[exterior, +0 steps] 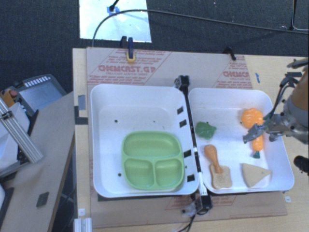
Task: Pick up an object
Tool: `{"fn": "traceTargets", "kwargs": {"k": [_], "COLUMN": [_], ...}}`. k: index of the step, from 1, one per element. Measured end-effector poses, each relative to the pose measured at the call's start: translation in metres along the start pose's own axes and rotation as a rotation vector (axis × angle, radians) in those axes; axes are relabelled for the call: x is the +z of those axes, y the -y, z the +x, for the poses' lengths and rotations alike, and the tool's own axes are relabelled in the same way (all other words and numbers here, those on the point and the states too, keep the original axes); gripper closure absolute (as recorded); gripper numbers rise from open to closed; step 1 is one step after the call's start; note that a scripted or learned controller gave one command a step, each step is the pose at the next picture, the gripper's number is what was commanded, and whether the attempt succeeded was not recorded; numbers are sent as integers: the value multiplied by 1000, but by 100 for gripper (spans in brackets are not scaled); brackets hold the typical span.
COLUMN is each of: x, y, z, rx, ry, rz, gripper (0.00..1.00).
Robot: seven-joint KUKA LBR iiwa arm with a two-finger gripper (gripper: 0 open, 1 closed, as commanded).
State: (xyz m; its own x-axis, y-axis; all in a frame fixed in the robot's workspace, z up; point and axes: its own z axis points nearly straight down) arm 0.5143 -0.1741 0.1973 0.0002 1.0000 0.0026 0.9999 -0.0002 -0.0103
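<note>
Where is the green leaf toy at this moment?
The leaf lies in the right bin, near its left wall, above the drumstick and left of the orange.

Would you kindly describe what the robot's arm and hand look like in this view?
The arm is grey with an orange patch near the frame's right edge. Thin dark cables loop beside it. The hand is a grey metal assembly ending in dark, slim fingers.

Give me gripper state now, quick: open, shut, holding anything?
Gripper: over the right bin, at the orange items. Open or shut cannot be told from the camera view, and nothing is seen held.
</note>
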Motion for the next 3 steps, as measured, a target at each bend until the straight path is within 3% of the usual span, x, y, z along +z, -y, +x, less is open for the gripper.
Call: {"fn": "traceTargets", "kwargs": {"k": [1,3], "x": [-6,109], "y": [-3,-3], "z": [0,4], "rx": [-3,-1], "ry": [3,1], "rz": [-12,-7], "gripper": [0,0]}}
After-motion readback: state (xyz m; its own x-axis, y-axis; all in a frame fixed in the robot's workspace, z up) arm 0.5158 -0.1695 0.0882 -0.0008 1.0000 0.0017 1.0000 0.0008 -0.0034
